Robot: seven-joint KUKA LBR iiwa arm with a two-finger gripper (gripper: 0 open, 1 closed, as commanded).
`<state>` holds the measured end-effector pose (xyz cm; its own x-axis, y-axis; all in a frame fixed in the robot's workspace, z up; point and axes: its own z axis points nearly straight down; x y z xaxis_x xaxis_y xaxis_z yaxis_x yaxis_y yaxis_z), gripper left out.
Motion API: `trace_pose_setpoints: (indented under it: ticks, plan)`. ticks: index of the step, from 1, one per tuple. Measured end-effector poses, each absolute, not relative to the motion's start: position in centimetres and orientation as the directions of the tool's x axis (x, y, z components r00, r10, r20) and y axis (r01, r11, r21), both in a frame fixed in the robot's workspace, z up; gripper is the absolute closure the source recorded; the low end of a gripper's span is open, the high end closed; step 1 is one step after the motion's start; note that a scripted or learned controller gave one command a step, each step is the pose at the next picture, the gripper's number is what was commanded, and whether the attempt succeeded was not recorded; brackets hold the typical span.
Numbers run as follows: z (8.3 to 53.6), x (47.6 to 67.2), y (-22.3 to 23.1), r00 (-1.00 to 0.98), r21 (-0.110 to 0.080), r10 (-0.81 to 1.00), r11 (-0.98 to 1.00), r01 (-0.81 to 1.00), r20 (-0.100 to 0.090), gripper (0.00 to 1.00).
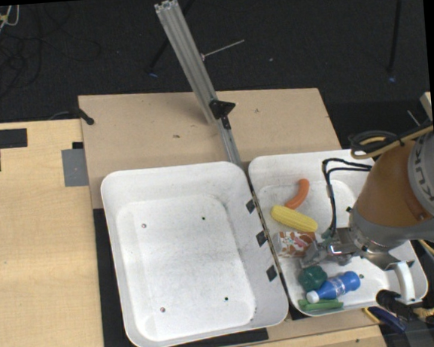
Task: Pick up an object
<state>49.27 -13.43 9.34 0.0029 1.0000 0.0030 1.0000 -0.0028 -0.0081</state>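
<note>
We see the two white bins side by side, the left bin bare-floored and the right bin holding the clutter, with the arm reaching over the right one. Its gripper sits low among the objects, and we cannot tell how it stands. Just beside it lie a yellow corn cob, an orange carrot, a blue bottle and a dark green object.

In the right bin lie several small objects. An orange sausage lies slanted near the far side. Just below it a yellow corn cob lies slanted the other way. Next comes a red and white packet. A dark green round thing sits nearer the front, touching a blue bottle with a white cap, lying on its side.
</note>
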Motion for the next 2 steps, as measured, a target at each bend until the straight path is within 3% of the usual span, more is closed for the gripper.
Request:
trace_pose_setpoints:
  ticks: [1,2]
  plan:
    - [10.6,49.3,-13.6,0.009,-0.005,1.0,-0.009,1.0,0.002,1.0]
    - [15.4,50.3,-13.5,-0.002,0.002,1.0,0.002,1.0,0.0,1.0]
